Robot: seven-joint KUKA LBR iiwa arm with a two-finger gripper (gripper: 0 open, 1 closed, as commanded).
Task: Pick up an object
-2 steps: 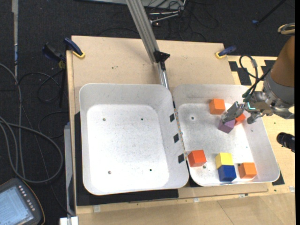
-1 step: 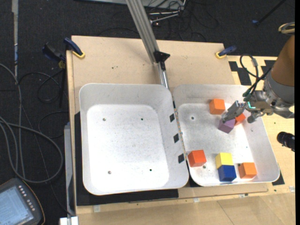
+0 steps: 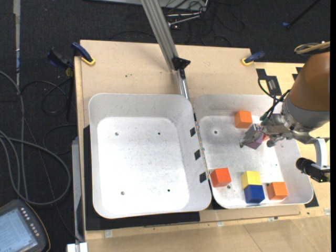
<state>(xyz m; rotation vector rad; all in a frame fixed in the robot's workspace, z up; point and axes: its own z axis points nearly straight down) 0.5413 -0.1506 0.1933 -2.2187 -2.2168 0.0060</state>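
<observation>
Closest to the camera, along the near wall of the right bin (image 3: 307, 196), sit three blocks in a loose row: a blue block (image 3: 254, 193) with a yellow block (image 3: 251, 179) touching its far side, an orange block (image 3: 276, 190) just to the right of the blue one, and another orange block (image 3: 220, 177) off to the left, by the wall that the right bin shares with the left bin (image 3: 100, 156). Farther back, toward the middle of the right bin, the gripper (image 3: 257, 136) hangs at the end of the grey arm (image 3: 310, 101), which enters from the right. A small purple object (image 3: 255, 142) shows at the fingertips, seemingly between them, though whether the jaws actually clamp it or merely stand over it I cannot tell. Just beyond the gripper, a third orange block (image 3: 243, 119) lies toward the right bin's far wall. Beyond the right bin's far left corner, a metal pole (image 3: 160, 28) slants away across the bench (image 3: 131, 70).
</observation>
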